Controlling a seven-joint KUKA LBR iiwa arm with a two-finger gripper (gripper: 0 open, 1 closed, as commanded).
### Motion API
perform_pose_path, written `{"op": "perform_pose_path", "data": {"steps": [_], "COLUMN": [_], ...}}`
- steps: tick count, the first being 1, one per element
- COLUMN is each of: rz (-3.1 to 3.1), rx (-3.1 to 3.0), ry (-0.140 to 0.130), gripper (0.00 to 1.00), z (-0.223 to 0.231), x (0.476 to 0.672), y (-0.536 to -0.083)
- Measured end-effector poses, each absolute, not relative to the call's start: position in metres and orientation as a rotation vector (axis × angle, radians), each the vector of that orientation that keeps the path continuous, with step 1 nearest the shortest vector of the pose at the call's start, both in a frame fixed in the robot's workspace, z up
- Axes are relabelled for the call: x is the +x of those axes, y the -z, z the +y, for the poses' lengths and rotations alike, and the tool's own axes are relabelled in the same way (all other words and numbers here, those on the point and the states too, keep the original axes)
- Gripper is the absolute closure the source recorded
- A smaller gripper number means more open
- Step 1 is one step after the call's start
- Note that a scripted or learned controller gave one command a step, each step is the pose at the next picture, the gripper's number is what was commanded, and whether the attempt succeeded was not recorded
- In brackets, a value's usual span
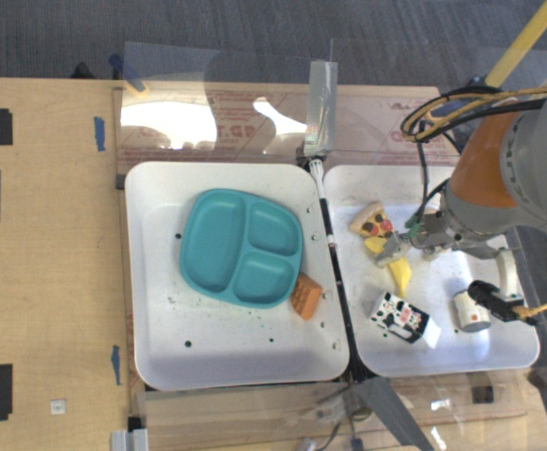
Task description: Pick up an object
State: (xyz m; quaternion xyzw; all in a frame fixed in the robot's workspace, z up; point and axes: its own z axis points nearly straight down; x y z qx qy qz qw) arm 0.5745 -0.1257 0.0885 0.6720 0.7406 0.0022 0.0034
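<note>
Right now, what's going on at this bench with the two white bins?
A grey robot arm reaches into the right bin, its gripper low among small items: a pizza-slice toy, yellow pieces and a black-and-white packet. Nothing visibly held yet. The left bin holds a teal divided plate and an orange piece.

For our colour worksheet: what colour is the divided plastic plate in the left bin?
Teal, clearest in the camera view: the divided plastic plate.

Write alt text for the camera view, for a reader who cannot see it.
The grey arm's gripper hangs low in the right bin, among a pizza-slice toy, yellow pieces and a black-and-white packet. The left bin holds a teal divided plate with an orange block beside it.
</note>
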Motion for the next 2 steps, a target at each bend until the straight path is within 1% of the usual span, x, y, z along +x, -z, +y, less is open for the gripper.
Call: {"op": "perform_pose_path", "data": {"steps": [1,2], "rz": [2.319,2.075], "rx": [2.097,2.355], "ry": [-0.007,-0.004], "gripper": [1.0,1.0], "z": [-0.126,-0.058], "x": [0.576,0.615], "y": [-0.101,-0.186]}}
